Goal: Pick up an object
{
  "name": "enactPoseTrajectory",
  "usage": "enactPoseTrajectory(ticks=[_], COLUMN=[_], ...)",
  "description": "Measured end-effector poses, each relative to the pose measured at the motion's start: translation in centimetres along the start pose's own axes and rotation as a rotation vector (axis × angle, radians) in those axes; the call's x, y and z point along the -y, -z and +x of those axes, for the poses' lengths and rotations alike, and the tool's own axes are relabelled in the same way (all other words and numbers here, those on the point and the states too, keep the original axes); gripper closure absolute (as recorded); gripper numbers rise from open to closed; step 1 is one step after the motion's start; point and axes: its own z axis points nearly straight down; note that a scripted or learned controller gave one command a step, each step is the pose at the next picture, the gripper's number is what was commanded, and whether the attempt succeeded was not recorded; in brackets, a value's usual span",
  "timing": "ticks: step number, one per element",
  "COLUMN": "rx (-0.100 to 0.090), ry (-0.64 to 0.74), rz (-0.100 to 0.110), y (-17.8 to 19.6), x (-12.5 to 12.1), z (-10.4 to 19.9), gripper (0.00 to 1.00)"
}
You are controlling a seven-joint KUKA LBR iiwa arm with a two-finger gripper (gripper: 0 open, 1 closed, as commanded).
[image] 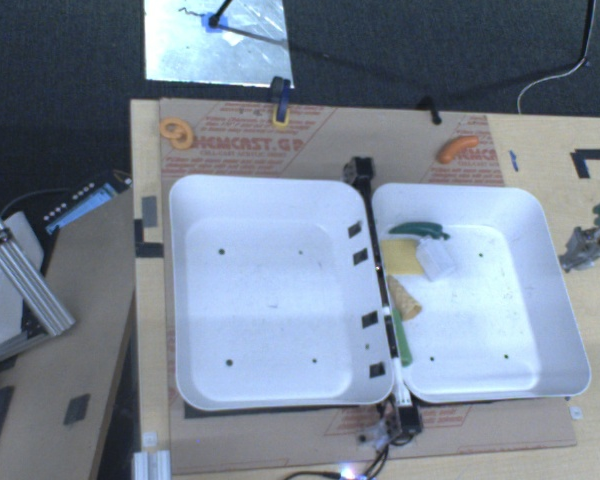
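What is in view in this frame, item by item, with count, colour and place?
bins: two, white, side by side on the bench
green item: one, dark green, right bin near its top left
yellow block: one, pale yellow, right bin by the left wall
clear piece: one, whitish, touching the yellow block's right side
tan wedge: one, brown, right bin below the yellow block
green stick: one, green, along the right bin's left wall
ring: one, orange, on the board above the left bin
sausage shape: one, orange, on the board above the right bin
clamp: one, yellow and blue, at the board's top edge
hand: one, grey, at the right bin's right rim; its state is unclear
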Motion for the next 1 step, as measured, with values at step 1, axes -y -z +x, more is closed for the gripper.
enactPoseTrajectory(ticks=[1], rx=[0.012], ry=[0.007], rz=[-0.032], y=[13.19], x=[-2.91], z=[1.00], gripper=[1.00])
